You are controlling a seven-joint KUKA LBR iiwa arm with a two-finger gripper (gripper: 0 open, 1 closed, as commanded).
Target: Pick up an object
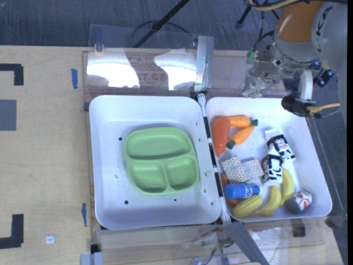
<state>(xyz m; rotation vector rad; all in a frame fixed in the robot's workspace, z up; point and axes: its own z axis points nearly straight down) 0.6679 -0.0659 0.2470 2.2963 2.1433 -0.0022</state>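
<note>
At the right bin's [315, 148] six o'clock edge lie two yellow bananas [265, 199], with a blue bottle [241, 191] touching them at nine o'clock and a small red-and-grey can [298, 201] at three o'clock. Above them sit patterned sachets [241, 169], a black-and-white cow toy [274, 158], and orange carrots [231, 130] toward eleven o'clock. The left bin [105, 148] holds a green divided plate [161, 159]. The end effector [258, 84] hangs at the right bin's twelve o'clock rim, gripping nothing; whether it is open or closed cannot be told.
</note>
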